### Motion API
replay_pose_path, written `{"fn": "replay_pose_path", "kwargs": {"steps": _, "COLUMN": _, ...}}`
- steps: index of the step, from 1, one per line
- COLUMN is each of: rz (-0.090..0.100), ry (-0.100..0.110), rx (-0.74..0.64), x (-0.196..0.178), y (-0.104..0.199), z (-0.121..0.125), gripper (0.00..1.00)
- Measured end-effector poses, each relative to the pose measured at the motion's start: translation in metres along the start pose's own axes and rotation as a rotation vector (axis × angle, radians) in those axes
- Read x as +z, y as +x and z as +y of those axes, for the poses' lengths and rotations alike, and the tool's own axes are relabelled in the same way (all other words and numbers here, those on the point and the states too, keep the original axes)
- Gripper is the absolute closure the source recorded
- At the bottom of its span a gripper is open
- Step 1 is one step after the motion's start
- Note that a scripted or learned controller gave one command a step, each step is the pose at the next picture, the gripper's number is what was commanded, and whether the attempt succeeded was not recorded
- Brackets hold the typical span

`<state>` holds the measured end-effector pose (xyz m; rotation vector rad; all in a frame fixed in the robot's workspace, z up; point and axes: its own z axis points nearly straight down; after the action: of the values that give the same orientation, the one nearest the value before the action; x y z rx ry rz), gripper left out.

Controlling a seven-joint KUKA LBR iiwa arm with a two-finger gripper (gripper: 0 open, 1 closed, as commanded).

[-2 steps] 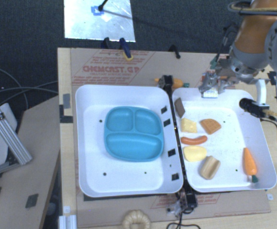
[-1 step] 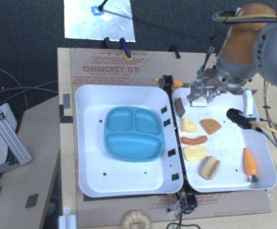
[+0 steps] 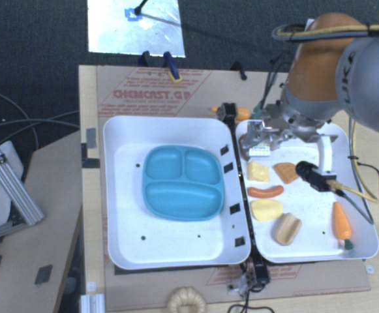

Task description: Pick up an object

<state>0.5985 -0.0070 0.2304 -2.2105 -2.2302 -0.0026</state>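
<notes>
Camera view: jaws [image 3: 257, 142] hang over the right bin [image 3: 359, 240] above a cheese wedge [image 3: 258, 171]; their state unclear.

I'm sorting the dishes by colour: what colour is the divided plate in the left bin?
Light blue: the divided plastic plate shows clearly in the camera view.
</notes>
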Motion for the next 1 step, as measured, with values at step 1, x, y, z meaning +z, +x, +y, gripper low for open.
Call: {"fn": "replay_pose_path", "kwargs": {"steps": 1, "rz": -0.001, "ry": 0.004, "rx": 0.001, "x": 0.0148, "y": 0.0372, "z": -0.0371, "gripper": 1.0}}
